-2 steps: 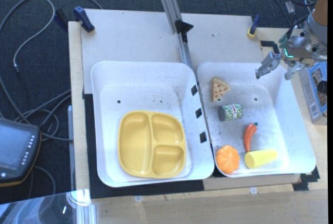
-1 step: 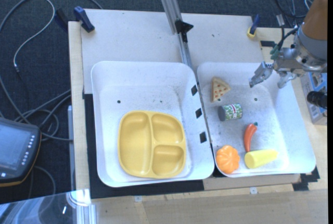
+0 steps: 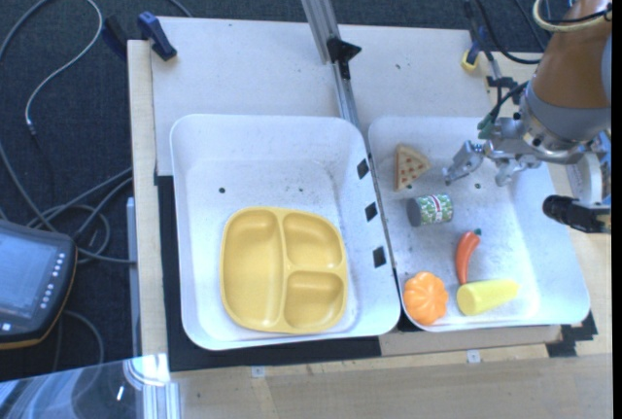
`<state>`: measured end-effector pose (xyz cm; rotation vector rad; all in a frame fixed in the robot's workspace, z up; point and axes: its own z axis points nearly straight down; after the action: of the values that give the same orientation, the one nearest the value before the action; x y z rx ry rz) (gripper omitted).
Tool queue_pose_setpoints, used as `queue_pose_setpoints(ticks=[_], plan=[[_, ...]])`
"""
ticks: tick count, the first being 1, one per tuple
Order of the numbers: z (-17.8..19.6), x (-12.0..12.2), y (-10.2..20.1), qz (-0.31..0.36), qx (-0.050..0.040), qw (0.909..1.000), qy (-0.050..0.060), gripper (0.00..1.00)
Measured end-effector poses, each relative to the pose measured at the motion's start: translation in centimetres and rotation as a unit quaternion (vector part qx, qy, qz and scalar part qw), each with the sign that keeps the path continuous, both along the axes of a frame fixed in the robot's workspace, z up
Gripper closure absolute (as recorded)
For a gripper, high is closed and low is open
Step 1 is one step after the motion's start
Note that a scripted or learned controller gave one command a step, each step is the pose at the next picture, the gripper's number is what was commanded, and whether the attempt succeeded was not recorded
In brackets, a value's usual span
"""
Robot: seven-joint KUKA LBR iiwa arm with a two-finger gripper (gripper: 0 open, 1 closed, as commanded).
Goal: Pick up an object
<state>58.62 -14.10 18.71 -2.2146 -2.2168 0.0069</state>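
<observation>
Nothing looks picked yet: the gripper [image 3: 483,164] hovers open and empty at upper right, while the small green can [image 3: 431,209] lies just below-left in the right bin [image 3: 549,257].

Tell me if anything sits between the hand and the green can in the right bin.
Nothing visible does. The hand is above the right bin, and the green can lies nearby to its lower left across bare bin floor.

The pale bench [image 3: 253,67] bears two white bins, left [image 3: 194,164] and right [image 3: 554,261], side by side.
</observation>
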Motion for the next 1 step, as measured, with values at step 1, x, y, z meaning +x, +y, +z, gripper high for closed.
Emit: queue_pose_setpoints(ticks=[1], plan=[[-4.91,0.72,-0.39,0.0,-0.0004,1.0,-0.001,0.0]])
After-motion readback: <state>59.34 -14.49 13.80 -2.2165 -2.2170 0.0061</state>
